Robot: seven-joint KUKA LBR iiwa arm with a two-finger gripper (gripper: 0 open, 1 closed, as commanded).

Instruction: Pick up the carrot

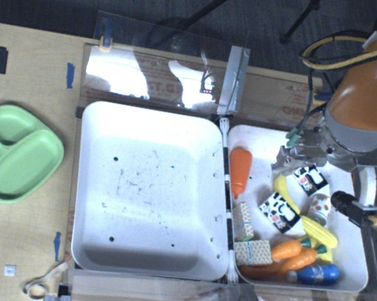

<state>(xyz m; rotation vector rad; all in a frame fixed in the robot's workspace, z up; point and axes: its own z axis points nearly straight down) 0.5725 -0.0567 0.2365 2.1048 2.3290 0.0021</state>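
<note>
Camera view takes in the bench (34,53), wooden, with two white bins on it: the left bin (148,182) has only scuffs on its floor, and the right bin (359,273) carries the clutter. At nine o'clock sits a green divided plate (9,153). The arm (371,103) reaches in from two o'clock, and its end effector (300,152) hangs over the upper part of the right bin; I cannot tell how wide it stands, and nothing shows in its hold. The carrot (239,170) lies lengthwise against the right bin's left wall, toward eleven o'clock in that bin, apart from the pile. A good grasp likely means shifting toward nine o'clock, closing across the carrot's narrow width, and minding the wall beside it. Smaller things crowd five o'clock: a black-and-white patterned box (279,212), a yellow corn cob (320,234), a second small carrot (287,249), a blue object (317,273). No writing is legible.
</note>
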